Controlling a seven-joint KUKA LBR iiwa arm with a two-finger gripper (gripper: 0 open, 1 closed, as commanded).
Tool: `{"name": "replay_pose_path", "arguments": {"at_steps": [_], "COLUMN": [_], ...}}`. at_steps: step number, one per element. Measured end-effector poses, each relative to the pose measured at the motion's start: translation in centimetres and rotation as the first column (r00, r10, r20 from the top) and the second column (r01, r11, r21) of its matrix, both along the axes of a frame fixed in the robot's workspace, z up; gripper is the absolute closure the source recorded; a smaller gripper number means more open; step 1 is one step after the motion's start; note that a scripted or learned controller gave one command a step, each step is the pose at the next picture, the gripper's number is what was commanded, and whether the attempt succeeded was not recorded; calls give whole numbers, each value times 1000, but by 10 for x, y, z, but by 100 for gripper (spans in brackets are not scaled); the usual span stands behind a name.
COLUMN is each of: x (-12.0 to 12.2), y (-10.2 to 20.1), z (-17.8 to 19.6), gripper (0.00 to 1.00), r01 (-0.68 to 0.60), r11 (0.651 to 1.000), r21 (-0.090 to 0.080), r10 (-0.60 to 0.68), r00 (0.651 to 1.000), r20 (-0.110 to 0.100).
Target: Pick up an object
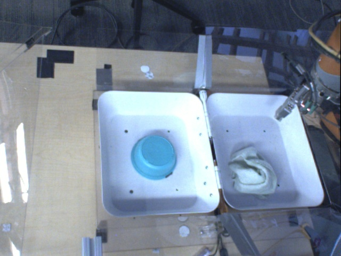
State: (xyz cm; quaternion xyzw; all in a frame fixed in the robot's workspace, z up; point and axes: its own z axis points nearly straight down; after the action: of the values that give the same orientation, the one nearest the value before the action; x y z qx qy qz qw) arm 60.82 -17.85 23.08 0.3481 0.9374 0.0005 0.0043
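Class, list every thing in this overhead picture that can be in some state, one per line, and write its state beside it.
blue bowl: upside down, base up, resting on the left bin's floor.
pale cloth: crumpled in a heap, lying in the right bin.
left bin: flat on the bench, holding the bowl.
right bin: flat on the bench, holding the cloth.
gripper: hanging over the right bin's far right corner, apart from the cloth, holding nothing.

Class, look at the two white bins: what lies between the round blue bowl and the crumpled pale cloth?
In the camera view, the bins' adjoining walls lie between the round blue bowl and the crumpled pale cloth; otherwise just bare white bin floor.
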Motion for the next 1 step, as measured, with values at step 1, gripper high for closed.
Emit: {"name": "replay_pose_path", "arguments": {"at_steps": [1], "x": [-78], "y": [-18], "z": [16], "gripper": [100], "r01": [-85], "r11": [996], "r21": [0], "r10": [85], "r00": [996], "r20": [-2]}}
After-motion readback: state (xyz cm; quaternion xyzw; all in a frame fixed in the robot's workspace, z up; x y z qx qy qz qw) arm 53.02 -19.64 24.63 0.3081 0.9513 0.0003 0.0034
